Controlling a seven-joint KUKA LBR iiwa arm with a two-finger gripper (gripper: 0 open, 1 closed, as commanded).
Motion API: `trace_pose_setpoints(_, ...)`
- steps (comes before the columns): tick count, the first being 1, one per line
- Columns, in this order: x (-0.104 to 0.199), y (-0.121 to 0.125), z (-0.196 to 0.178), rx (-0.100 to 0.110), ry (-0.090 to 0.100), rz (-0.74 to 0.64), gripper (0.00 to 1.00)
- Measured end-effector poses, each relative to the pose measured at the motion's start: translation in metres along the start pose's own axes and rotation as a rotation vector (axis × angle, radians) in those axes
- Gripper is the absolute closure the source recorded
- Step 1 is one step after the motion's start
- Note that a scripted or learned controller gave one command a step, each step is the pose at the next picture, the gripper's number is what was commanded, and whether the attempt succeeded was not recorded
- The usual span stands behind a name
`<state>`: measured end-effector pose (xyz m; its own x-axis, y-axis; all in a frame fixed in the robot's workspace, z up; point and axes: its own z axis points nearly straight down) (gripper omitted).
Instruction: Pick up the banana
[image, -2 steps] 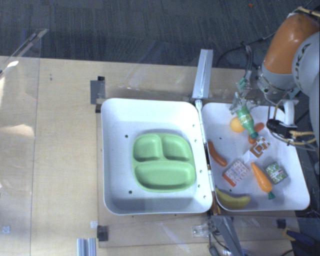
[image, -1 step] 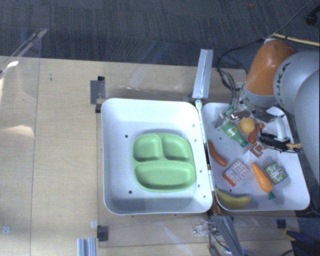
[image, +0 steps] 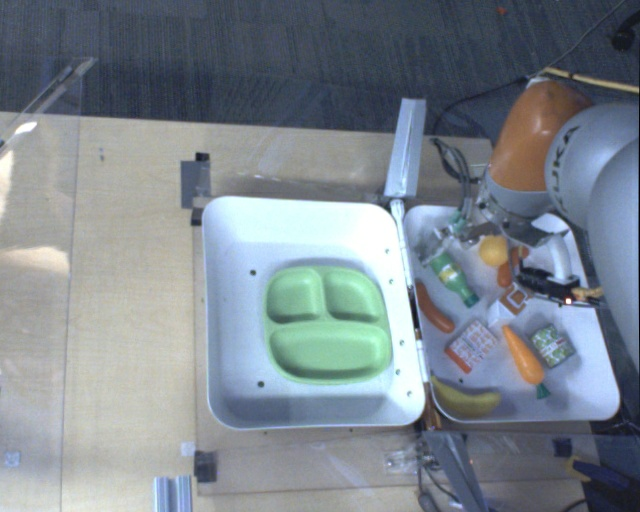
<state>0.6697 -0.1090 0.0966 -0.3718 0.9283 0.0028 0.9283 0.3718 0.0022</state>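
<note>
- Banana lying flat at the near edge of the right bin, close to the wall shared with the left bin, untouched.
- Hovering at the far end of the same bin, well apart from the banana: the jaws, low over a yellow round fruit and a green bottle.
- Not showing whether spread or closed, nor whether gripping anything; cannot tell from this angle.
- Sitting between jaws and banana: a red sausage, a checked packet, a carrot and a small green box.
- Risking a wrong pick by descending here, since the yellow fruit is lying right under the wrist and sharing the banana's colour.
- Risking a swept or dragged carrot or packet while crossing low toward the near edge.
- Risking a fingertip striking the bin rim, given the banana hugging the corner; also a slip off its curved, smooth skin.
- Left bin holding a green divided tray, playing no part.
</note>
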Motion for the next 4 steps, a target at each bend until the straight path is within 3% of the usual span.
trace_pose_setpoints(1, -0.055, -0.021, -0.069, -0.007, -0.007, 0.354, 0.0)
trace_pose_setpoints(2, -0.009, -0.002, 0.009, -0.006, -0.006, 0.242, 0.0)
trace_pose_setpoints(3, -0.06, -0.023, -0.089, -0.008, -0.009, 0.195, 0.0)
trace_pose_setpoints(4, -0.009, -0.003, 0.006, 0.0, -0.01, 0.088, 0.0)
